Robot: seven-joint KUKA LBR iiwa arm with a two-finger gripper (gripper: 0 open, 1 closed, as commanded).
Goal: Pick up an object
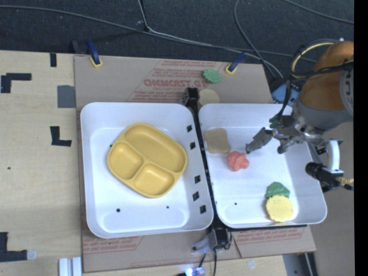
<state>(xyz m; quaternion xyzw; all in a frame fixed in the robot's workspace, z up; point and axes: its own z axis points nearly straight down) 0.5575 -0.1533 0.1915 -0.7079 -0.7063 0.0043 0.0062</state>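
Looking down at a slant on the bench, line by line:

Bench: pale wood (34, 171) with dark tape marks at 9 o'clock; a cardboard sheet (155, 79) with red print lies under both bins, held by blue-and-yellow clamps (94, 55) along its far edge.
Floor: dark carpet (190, 10) at 12 o'clock, crossed by thin cables.
Left bin (95, 211): white, shallow, holding a yellow three-part plate (147, 160) set askew.
Right bin (305, 209): white, touching the left bin along a black clipped seam.
Objects to pick: a tan flat piece (217, 141) at the right bin's 10 o'clock; a pink-red lump (237, 161) just beside it toward the middle; a green piece (277, 188) touching a yellow round (280, 209) at 5 o'clock.
Outside the bins: a small green ribbed item (211, 75) on the cardboard at 12 o'clock.
Arm: grey with an orange band (330, 76), entering at 3 o'clock and bent down over the right bin.
Gripper (269, 141): two dark fingers spread apart, one pointing at 8 o'clock toward the pink-red lump, nothing between them; its tip is near the lump, not touching.
Hard to tell: the gripper's height above the bin floor; the arm's upper part is cut off at the frame edge; the red print is only partly legible.
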